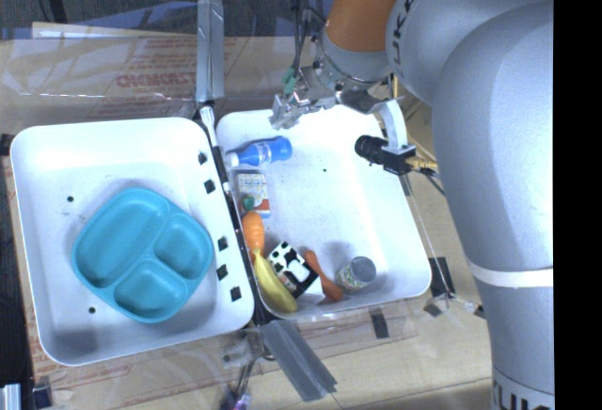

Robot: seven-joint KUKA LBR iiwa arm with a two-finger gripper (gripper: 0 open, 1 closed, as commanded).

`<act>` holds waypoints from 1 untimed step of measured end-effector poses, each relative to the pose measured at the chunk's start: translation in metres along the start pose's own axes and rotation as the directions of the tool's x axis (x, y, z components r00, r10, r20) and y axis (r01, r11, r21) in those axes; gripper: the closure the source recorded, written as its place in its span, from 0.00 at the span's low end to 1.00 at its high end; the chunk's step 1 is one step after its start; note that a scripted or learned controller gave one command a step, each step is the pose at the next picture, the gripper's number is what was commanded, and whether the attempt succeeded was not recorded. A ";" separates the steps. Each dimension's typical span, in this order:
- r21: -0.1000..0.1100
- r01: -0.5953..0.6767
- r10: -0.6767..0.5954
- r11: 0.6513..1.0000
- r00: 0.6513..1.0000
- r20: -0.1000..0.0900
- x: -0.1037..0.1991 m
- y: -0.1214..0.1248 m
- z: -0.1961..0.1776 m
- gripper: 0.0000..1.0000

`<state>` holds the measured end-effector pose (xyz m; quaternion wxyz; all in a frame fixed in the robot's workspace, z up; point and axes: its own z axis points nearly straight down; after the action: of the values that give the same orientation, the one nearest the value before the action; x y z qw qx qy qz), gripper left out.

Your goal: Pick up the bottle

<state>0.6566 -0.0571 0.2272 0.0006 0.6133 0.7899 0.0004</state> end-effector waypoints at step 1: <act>0.002 0.000 0.000 1.000 1.000 -0.001 0.000 0.000 0.001 0.00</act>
<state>0.6562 -0.0571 0.2261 -0.0002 0.6131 0.7900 -0.0003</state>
